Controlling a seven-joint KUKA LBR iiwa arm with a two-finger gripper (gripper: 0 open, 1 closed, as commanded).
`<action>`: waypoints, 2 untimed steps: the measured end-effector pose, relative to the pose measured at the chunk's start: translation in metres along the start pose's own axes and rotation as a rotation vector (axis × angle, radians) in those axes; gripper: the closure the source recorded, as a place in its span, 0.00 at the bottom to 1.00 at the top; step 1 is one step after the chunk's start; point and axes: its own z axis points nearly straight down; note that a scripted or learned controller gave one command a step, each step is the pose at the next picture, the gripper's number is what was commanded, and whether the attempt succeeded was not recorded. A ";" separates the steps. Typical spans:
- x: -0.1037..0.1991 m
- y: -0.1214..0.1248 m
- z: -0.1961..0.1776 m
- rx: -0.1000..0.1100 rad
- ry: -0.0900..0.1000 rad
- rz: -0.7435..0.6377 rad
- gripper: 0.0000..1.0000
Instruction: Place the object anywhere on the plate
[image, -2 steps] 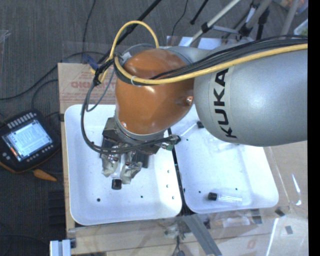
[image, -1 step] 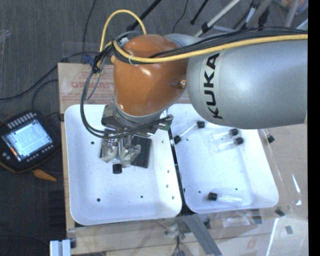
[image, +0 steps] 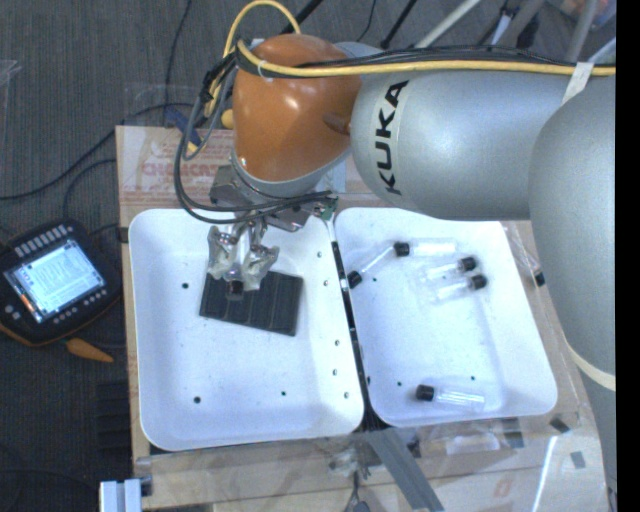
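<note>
Camera view: the gripper (image: 240, 272) is low in the left bin (image: 170, 400), above the dark plate (image: 262, 305).

Right bin (image: 520, 380) holds clear vials with black caps: one (image: 372, 263) near the divider, one (image: 427, 247) and two others (image: 452, 276) close together toward the back, one (image: 450, 396) at the front. All lie well apart from the gripper, on the other side of the divider. The gripper hangs at the plate's upper left edge; something small and dark sits between the metal fingers (image: 222, 262), but I cannot tell if they are spread or pinching.
</note>
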 end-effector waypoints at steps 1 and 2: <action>-0.010 0.066 -0.094 -0.001 -0.001 -0.409 1.00; -0.001 0.114 -0.128 -0.003 -0.001 -0.922 1.00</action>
